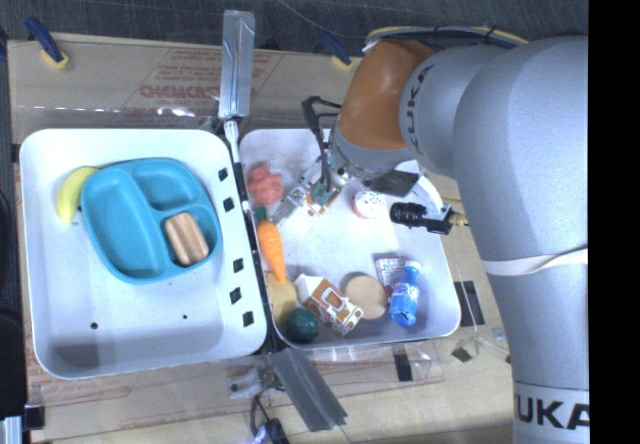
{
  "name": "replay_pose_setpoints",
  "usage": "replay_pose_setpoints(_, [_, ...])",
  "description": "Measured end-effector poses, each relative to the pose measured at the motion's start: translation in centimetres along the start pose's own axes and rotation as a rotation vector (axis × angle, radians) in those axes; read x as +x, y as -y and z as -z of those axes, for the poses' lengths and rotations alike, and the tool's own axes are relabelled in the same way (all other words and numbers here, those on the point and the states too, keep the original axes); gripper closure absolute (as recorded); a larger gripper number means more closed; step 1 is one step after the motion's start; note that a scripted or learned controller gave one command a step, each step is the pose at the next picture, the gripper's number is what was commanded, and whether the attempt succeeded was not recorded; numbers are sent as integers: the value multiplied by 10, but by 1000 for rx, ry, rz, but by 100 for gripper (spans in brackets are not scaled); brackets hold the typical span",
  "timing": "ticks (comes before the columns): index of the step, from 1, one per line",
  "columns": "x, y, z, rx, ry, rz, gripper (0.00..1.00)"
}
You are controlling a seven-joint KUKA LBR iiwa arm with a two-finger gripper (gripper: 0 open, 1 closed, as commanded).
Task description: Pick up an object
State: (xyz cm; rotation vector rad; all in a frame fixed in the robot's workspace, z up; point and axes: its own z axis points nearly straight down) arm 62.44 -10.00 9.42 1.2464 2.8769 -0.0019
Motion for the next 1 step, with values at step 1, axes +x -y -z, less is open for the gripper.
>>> replay_pose_setpoints(1, [0,-1,11,-2,0,5,100])
